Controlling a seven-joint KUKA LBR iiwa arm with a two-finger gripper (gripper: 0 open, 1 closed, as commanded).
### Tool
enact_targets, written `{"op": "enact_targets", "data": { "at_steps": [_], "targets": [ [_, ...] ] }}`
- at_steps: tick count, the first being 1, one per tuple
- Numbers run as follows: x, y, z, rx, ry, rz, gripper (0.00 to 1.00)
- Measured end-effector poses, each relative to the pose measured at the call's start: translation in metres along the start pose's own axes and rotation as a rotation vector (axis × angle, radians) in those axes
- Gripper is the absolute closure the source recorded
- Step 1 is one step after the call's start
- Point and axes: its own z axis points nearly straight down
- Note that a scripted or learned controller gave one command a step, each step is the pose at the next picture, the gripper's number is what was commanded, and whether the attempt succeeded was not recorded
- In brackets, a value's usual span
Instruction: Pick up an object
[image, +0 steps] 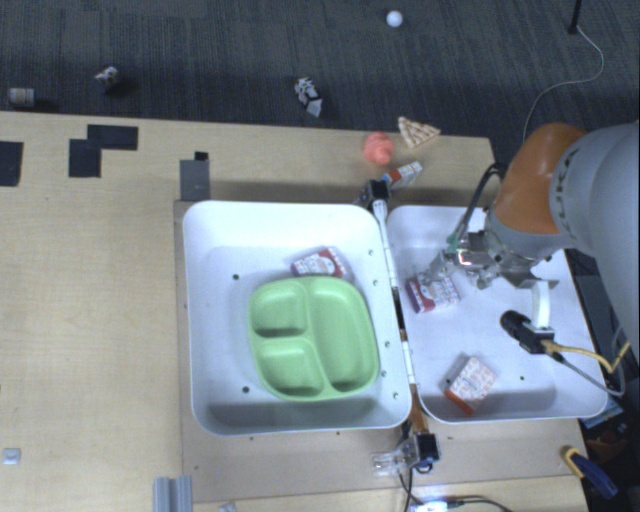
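Observation:
In the right bin (560, 300), a red and white packet (432, 293) lies near the left wall. My gripper (441, 271) hangs low right over the packet's upper right edge, reaching in from the right. Whether it touches the packet I cannot tell. An orange and white packet (470, 380) lies near the bin's front, apart from the gripper.
The left bin (215, 300) holds a green divided plate (312, 336) and a small red and white packet (319, 263) behind it. Beyond the bins on the bench lie a pink ball (378, 148), a pizza-slice toy (418, 131) and a small tube (402, 176).

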Motion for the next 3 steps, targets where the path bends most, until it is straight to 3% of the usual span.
{"op": "enact_targets", "data": {
  "at_steps": [1,2,3],
  "targets": [
    [0.002,0.003,-0.013,-0.008,0.002,-0.001,1.0],
    [0.028,0.051,-0.1,0.009,0.001,-0.003,1.0],
    [0.028,0.05,-0.099,0.012,0.001,-0.003,0.0]
  ]
}}
